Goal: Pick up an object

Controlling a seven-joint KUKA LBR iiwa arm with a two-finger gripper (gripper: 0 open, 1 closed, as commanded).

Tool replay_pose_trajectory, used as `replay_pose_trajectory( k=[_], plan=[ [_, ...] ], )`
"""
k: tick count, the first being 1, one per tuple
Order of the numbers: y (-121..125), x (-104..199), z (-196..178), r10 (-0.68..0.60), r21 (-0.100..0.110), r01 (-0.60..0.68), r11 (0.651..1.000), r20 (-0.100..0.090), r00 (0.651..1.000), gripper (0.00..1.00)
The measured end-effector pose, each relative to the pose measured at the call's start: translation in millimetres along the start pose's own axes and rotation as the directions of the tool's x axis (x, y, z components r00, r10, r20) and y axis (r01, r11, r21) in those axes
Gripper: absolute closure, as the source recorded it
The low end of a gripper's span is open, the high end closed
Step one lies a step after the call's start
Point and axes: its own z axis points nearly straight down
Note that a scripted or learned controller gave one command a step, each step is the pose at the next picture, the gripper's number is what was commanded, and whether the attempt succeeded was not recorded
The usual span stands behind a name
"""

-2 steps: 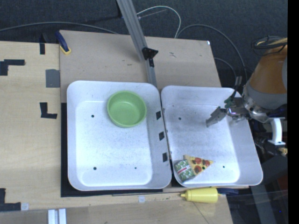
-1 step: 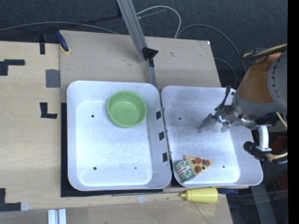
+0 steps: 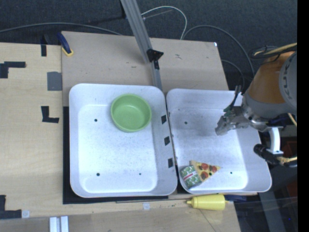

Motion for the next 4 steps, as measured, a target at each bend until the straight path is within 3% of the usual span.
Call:
replay_pose_trajectory(
  k=[2, 3, 4],
  plan=[
    [-12, -9, -115, 0.003, -0.007, -0.003, 1.0, 0.002, 1.0, 1.0],
    [-11, -9, -134, 0.002, -0.004, -0.002, 1.0, 0.001, 1.0, 1.0],
    [-16, 45, -135, -0.002, -0.002, 0.002, 1.0, -0.001, 1.0, 1.0]
  ],
)
